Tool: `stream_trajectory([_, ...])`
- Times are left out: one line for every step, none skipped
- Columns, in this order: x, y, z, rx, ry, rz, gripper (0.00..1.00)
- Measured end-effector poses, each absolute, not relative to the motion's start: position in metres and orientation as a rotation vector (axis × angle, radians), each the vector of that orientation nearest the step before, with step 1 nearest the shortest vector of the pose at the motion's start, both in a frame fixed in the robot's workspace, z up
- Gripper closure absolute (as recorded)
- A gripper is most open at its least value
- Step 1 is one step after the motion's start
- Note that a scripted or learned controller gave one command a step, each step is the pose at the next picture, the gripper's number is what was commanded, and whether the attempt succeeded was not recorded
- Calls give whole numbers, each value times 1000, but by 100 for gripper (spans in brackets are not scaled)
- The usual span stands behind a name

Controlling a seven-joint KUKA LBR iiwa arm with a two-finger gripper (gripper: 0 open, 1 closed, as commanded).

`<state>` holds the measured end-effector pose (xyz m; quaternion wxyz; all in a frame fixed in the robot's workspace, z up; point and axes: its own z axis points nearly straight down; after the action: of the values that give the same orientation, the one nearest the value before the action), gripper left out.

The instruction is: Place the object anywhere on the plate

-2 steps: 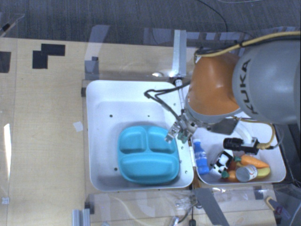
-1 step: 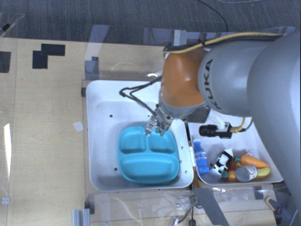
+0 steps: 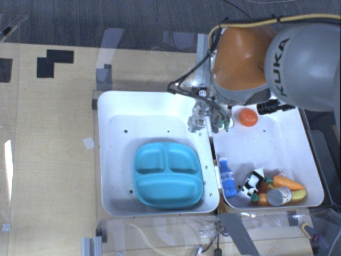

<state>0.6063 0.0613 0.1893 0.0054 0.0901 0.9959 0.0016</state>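
Camera view, arm [image 3: 277,63] reaching from right, jaws [image 3: 209,120] over bins' divider, grip state unclear

The end effector [image 3: 209,120] hangs between bins, above the blue plate [image 3: 168,174] (three compartments).

The pale wooden bench [image 3: 48,143] carries two shallow white plastic bins side by side. The left bin [image 3: 114,143] spreads out below and to the left of the gripper [image 3: 210,119]; the right bin [image 3: 306,159] lies below and to its right. Black rectangular marks [image 3: 53,63] sit on the bench far to the gripper's left. Dark grey carpeted floor [image 3: 106,4] runs beyond the bench, above the gripper, crossed by a thin cable [image 3: 256,1].
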Motion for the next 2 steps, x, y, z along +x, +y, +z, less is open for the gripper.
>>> stream_trajectory([511, 89, 256, -211, 3125, 3, 100])
stream_trajectory([550, 78, 186, -509, 3092, 3, 100])
